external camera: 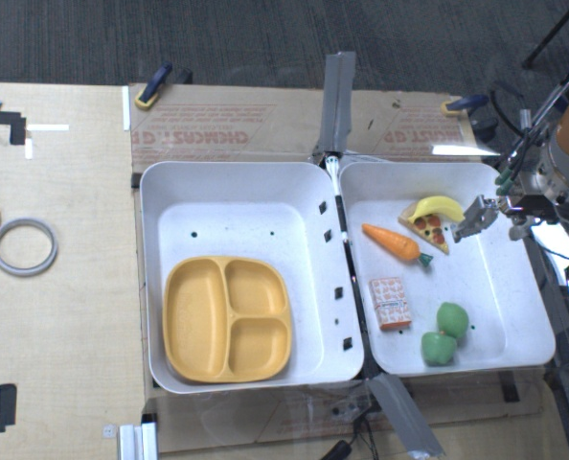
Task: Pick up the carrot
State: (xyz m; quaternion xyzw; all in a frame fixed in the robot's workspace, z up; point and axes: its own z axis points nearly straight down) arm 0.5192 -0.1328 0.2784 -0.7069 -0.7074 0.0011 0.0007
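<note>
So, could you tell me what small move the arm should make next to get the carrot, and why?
Probably shift the gripper leftward and slightly toward the camera. It sits beside the pizza slice and banana, while the carrot lies apart, further left in the right bin, ungrasped.

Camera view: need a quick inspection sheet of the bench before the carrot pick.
Surface: two white bins side by side, left bin and right bin, on a cardboard sheet.
Job's things: carrot lies flat in the right bin, untouched.
Clutter: banana, pizza slice, small carton, two green fruits in the right bin; yellow divided plate in the left bin.
Grippers: gripper over the right bin beside the pizza slice, holding nothing seen.
Cables: dark cables at upper right.
Surroundings: tape roll, blue clamps.
</note>
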